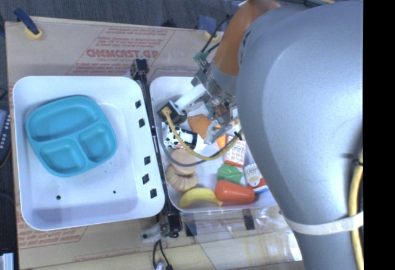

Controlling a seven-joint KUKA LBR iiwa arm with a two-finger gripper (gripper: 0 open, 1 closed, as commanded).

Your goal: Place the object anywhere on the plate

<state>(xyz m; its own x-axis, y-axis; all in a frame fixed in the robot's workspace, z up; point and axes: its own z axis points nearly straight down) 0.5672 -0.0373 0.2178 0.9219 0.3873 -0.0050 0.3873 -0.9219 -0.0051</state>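
So the big grey arm with the orange band [296, 77] fills the right side of the frame, and its two-finger gripper [207, 118] is down in the right white bin [162, 87] among the toy food: a yellow banana [196, 197], a red-orange pepper [234, 192], a tan ridged biscuit [181, 180]. Can't tell how the gripper is set. The blue three-compartment plastic plate [70, 134] sits in the left white bin [37, 213], centre left

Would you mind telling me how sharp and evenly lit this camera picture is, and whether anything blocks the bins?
In the camera view, light is soft and even, with faint shadows inside the left bin beside the blue plate; the grey arm looms large and slightly soft, covering much of the right bin; the toy banana stays fairly sharp; the gripper is cluttered by cables.
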